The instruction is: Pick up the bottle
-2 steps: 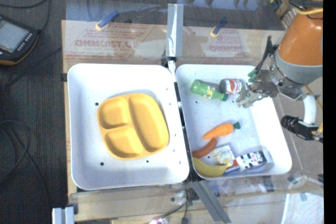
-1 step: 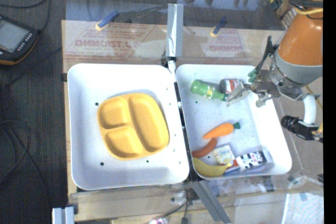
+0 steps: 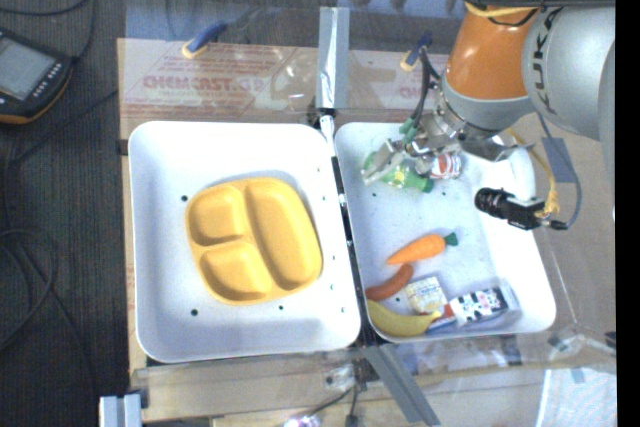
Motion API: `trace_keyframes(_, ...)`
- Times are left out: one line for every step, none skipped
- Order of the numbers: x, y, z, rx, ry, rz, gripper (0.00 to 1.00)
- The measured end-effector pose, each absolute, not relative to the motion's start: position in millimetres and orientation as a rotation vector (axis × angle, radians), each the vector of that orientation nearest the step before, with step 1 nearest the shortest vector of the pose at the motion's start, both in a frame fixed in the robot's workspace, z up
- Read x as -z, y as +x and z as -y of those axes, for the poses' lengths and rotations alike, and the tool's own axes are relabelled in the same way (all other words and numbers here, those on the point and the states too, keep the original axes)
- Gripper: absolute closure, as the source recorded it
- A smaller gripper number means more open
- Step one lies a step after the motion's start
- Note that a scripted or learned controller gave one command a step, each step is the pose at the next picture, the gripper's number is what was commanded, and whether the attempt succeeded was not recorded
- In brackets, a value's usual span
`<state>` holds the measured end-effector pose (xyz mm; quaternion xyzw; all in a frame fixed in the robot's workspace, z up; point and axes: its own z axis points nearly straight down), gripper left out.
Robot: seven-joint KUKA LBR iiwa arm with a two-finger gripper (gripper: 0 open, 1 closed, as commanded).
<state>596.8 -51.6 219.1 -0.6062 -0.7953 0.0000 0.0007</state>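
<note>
The bottle [image 3: 398, 169] is clear plastic with green and red on it. It lies on its side at the far end of the right bin [image 3: 520, 260]. My gripper [image 3: 432, 143] hangs under the orange wrist band, right over the bottle's right end and close to it or touching it. The wrist hides part of the bottle.
A yellow divided plate [image 3: 255, 237] lies in the left bin [image 3: 160, 175]. Nearer in the right bin lie a carrot [image 3: 420, 248], a red pepper [image 3: 388, 284], a banana [image 3: 400, 321] and a small carton [image 3: 482, 303]. A black part with a cable [image 3: 505, 205] sticks out beside the arm.
</note>
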Motion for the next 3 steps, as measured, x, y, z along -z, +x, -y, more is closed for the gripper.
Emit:
trace_keyframes(-152, 626.0, 106, -0.003, -2.106, 2.33, 0.0)
trace_keyframes(-91, 670.1, 96, -0.001, -1.93, 2.487, 0.0)
trace_keyframes(-102, 671.8, 95, 0.003, -1.931, 2.492, 1.0)
